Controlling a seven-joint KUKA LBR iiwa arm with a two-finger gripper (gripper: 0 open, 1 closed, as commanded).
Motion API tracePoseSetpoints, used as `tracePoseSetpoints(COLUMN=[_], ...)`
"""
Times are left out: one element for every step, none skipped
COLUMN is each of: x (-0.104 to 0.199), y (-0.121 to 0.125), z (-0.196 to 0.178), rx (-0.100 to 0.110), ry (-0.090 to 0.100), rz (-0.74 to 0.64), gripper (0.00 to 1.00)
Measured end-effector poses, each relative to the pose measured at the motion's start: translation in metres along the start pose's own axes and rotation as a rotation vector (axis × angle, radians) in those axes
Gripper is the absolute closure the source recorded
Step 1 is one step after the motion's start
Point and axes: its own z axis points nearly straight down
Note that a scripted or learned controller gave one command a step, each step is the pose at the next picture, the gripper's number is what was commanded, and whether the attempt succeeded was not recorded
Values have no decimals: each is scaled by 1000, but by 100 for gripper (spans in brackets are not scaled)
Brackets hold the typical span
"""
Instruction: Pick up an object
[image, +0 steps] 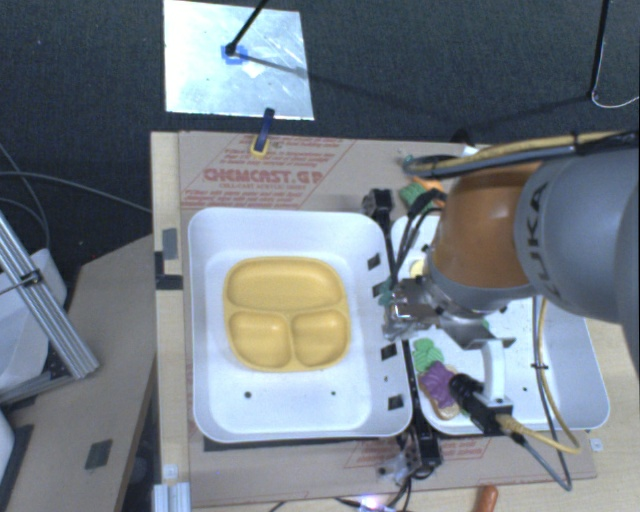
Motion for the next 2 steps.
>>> tracePoseSetpoints(x=[65,61], y=[2,2], z=[-117,-122], rx=[-15,-6], ry=[4,-1], rz=[-2,1], gripper=[100,100])
